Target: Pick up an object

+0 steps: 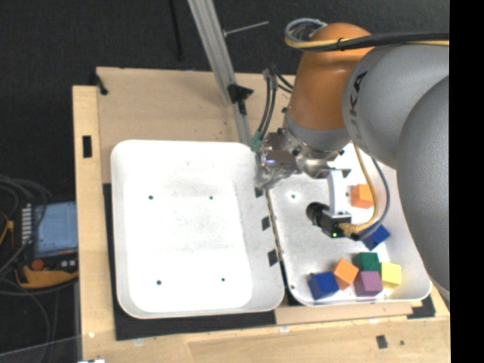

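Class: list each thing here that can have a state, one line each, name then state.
gripper, over the seam between bins
left bin, lying flat
right bin, holds seven blocks
far orange block, lying apart
far blue block, lying apart
near blue block, in the cluster
near orange block, in the cluster
green block, in the cluster
purple block, in the cluster
yellow block, in the cluster

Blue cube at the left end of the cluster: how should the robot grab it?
Probably from straight above, gripping its near and far faces. The blue cube sits flat, and the orange cube presses against its right side, leaving no room there, while the near and far faces look free.
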Controlling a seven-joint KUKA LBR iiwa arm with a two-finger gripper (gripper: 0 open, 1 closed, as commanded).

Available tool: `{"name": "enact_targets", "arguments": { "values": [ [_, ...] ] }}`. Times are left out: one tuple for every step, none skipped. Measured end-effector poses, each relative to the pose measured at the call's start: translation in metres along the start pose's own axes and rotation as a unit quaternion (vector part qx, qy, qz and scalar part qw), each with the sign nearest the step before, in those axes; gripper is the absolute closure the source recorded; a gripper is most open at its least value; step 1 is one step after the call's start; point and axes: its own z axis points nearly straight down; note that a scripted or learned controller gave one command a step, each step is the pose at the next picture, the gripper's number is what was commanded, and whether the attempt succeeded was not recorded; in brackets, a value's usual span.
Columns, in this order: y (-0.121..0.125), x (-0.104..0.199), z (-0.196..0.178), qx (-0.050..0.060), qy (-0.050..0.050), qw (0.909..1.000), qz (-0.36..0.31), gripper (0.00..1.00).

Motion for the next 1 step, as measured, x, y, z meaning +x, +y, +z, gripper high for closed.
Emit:
{"name": "enact_targets", "arguments": {
  "values": [
    [0.0204,0.0513,0.0147,0.0,-0.001,1.0,0.0,1.0]
  ]
}}
